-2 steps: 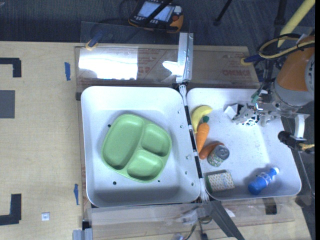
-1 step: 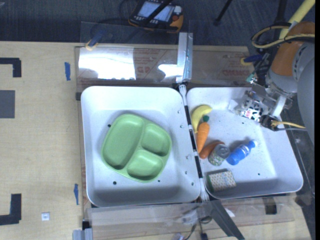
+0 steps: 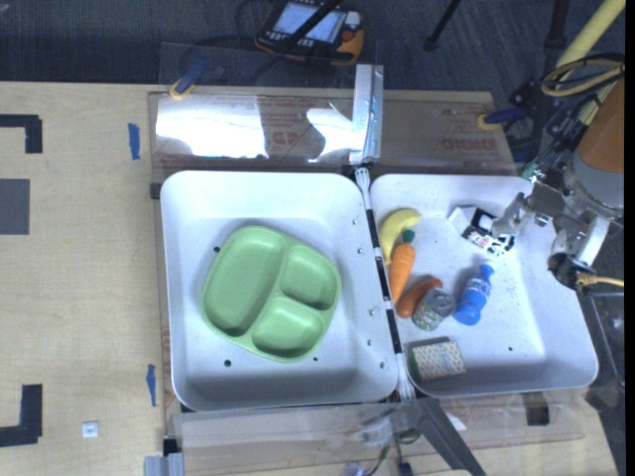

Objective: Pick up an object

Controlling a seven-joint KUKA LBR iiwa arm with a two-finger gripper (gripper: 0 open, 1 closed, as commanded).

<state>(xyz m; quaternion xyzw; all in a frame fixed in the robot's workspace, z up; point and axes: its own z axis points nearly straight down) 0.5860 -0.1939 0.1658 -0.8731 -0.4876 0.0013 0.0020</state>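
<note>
The right bin (image 3: 556, 360) holds a yellow banana (image 3: 397, 224) at its upper left. An orange carrot (image 3: 401, 269) lies just below the banana. Lower down are a small can (image 3: 433, 308) on its side and a blue bottle (image 3: 474, 296). A flat speckled sponge-like block (image 3: 437, 358) rests near the front wall. My gripper (image 3: 483, 231) hangs over the upper middle of this bin, right of the banana and above the blue bottle, with nothing visibly held. The grey arm (image 3: 580, 201) comes in from the right.
The left bin (image 3: 189, 216) holds a green divided plate (image 3: 270, 291). A clear plastic panel (image 3: 258, 127) and a metal upright (image 3: 367, 112) stand behind the bins. Cables and a handheld pendant (image 3: 308, 26) lie on the floor beyond the bench.
</note>
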